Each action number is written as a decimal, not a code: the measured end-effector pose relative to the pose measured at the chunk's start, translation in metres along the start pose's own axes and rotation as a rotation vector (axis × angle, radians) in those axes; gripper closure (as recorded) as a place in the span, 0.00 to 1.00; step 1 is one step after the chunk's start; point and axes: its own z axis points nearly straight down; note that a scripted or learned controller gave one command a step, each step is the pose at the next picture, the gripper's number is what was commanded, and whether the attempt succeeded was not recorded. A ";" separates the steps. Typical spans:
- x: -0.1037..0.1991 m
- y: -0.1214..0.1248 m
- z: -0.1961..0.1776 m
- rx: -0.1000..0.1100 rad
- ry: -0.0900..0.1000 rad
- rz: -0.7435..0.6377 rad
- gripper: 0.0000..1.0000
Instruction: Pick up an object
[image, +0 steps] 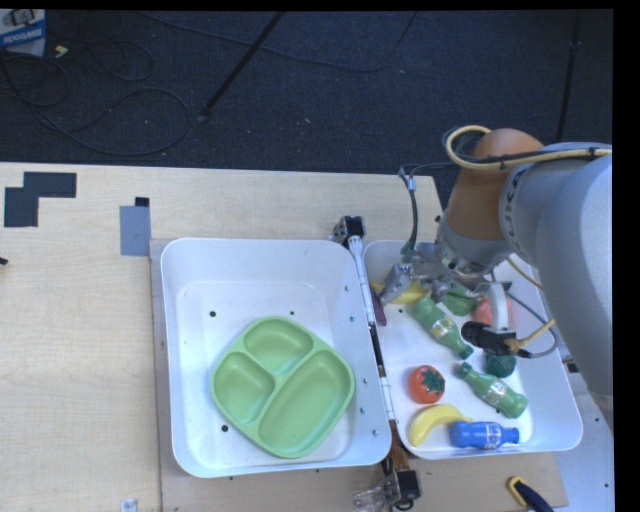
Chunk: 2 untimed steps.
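Arm reached low into right bin (560, 430), pincer (455, 285) over green bottle (440, 325); its state I couldn't tell. Approach step, apparently. Next: settle, close, lift.

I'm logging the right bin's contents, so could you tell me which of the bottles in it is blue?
The blue bottle lies at the right bin's near edge, beside the banana; the two other bottles are green and lie farther back.

Dark carpet (300, 90), pale wooden bench (70, 350)
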 end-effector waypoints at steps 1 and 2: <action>-0.001 0.000 -0.009 0.004 0.001 0.000 1.00; -0.001 -0.001 -0.009 0.004 0.001 0.000 0.00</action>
